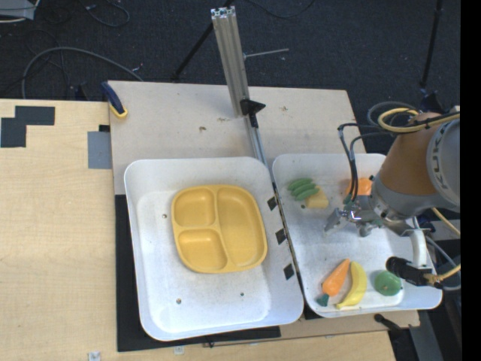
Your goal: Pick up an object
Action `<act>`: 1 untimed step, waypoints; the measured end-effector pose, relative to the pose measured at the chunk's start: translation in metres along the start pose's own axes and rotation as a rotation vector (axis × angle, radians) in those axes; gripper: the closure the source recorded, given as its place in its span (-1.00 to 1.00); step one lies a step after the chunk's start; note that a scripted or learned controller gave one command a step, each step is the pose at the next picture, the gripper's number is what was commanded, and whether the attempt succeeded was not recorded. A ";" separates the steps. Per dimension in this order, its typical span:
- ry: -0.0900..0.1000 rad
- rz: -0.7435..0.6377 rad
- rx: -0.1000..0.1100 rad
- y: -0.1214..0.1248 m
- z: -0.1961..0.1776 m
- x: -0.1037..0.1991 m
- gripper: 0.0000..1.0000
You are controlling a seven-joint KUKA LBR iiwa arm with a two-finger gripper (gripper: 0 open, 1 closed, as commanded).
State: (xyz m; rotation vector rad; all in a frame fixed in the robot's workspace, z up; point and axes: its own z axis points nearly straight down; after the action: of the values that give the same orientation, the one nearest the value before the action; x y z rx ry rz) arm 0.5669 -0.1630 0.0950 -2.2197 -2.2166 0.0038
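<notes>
— What do we have on the table (188,119)?

— We see two shallow white bins side by side. The left bin (150,277) holds a yellow divided plate (219,228) with three compartments, lying flat near its middle. The right bin (308,277) carries the smaller things.

— Which ones can we pick out there?

— Near its far side we find a green ridged piece (302,187) touching a pale yellow block (319,199). An orange piece (364,186) sits by the arm, partly hidden by a black cable. Along the near edge lie a carrot (335,277) and a banana (353,286), just beside each other, and a green round object (387,282) further right, next to a black part of the arm's fittings.

— And the arm?

— We see the arm (409,164) reaching in from the right, its orange band above the wrist. The gripper (349,219) hangs over the middle of the right bin, between the green piece and the carrot, near neither.

— Are its fingers spread or pinching something?

— We see metal prongs splayed at the tip, but whether the fingers are spread or pressed together we cannot tell. We see nothing between them.
</notes>
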 end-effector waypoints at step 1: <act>-0.001 0.003 0.000 0.000 -0.012 -0.002 1.00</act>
State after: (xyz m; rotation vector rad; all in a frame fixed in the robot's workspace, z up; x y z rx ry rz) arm 0.5669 -0.1646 0.1075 -2.2235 -2.2137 0.0040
